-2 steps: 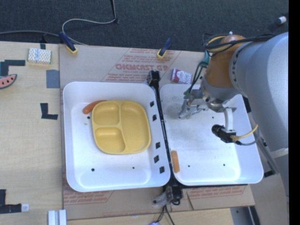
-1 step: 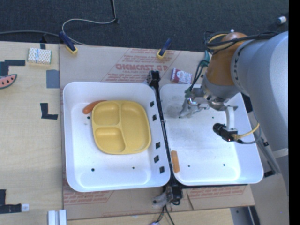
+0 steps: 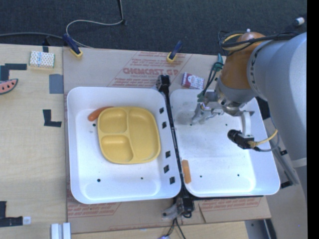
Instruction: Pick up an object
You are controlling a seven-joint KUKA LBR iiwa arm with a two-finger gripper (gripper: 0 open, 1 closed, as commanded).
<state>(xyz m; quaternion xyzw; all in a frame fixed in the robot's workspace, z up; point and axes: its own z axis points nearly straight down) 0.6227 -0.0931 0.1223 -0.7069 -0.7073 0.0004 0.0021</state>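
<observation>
We are observing the arm [image 3: 271, 68] reaching in from the right and hanging over the upper part of the right bin [image 3: 259, 183]. The gripper [image 3: 199, 114] is sitting low over the bin floor near the bin's upper left corner. Its fingers are showing as two thin prongs pointing down and to the left, standing slightly apart, and we are seeing nothing between them.

We are finding candidate objects as follows. A small orange carrot-like piece [image 3: 186, 171] is lying in the right bin against its left wall, toward the lower end, well apart from the gripper. In the left bin [image 3: 79, 178], a yellow divided plate [image 3: 128, 134] is resting near the centre, and an orange sausage-shaped item [image 3: 95, 114] is lying just beside the plate's upper left edge, partly tucked under it.

Outside the bins we are noting a small red and white packet [image 3: 191, 80] on the cardboard above the right bin.

We are judging the step in hand to be the approach or descent: the gripper is down near bare bin floor with no object under it, so no grasp is made. The next move, in our judgement, calls for carrying the gripper down along the left wall to the orange piece, aligning the fingers across its narrow width, and allowing for the wall crowding one finger.
</observation>
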